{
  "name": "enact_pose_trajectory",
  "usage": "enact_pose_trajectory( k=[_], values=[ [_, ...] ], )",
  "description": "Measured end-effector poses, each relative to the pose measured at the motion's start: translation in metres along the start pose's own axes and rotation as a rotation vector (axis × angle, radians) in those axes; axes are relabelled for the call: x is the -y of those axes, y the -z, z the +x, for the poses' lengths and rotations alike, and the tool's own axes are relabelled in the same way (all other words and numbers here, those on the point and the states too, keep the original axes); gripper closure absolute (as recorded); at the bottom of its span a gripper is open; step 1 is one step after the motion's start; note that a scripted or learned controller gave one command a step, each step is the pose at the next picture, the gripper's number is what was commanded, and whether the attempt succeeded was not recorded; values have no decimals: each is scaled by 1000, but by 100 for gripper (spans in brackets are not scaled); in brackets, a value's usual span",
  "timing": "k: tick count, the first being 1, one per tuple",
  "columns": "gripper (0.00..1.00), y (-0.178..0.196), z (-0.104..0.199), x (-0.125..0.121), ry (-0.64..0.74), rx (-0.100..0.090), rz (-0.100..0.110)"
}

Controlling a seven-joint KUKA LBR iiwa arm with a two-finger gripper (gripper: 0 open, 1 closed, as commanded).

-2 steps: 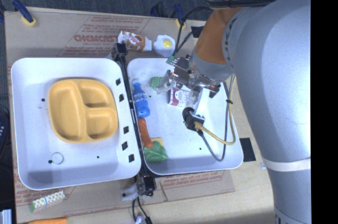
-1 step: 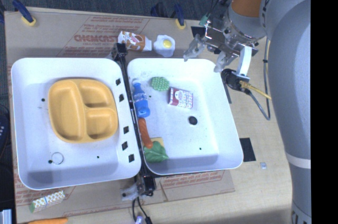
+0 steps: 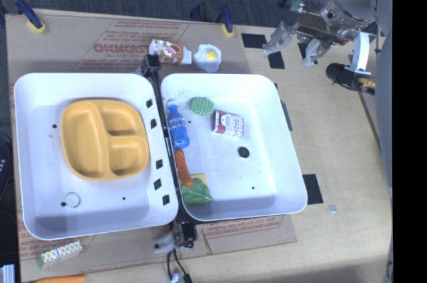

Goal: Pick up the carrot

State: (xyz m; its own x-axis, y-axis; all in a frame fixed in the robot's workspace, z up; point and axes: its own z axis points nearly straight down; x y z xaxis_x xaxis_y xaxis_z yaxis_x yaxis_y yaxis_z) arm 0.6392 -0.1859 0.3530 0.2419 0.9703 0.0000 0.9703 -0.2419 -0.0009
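The carrot (image 3: 183,168) is orange with a green leafy top (image 3: 197,193). It lies along the left wall of the right bin (image 3: 283,141), near the front corner, with its leaves toward the front. My gripper (image 3: 292,49) hangs over the bench behind the right bin's far right corner, well away from the carrot. Its fingers (image 3: 275,43) are spread open with nothing between them.
In the right bin, a blue bottle (image 3: 177,128) lies just behind the carrot, with a green round piece (image 3: 201,105) and a red carton (image 3: 228,123) nearby. A yellow divided plate (image 3: 105,138) sits in the left bin. A small carton (image 3: 167,51) and an egg (image 3: 208,57) lie behind the bins.
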Motion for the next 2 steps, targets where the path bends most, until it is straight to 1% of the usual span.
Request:
enact_pose_trajectory(
  k=[1,2],
  values=[
    [0,-55,25,78,-142,0,5],
    [0,-120,83,140,-373,0,6]
  ],
)
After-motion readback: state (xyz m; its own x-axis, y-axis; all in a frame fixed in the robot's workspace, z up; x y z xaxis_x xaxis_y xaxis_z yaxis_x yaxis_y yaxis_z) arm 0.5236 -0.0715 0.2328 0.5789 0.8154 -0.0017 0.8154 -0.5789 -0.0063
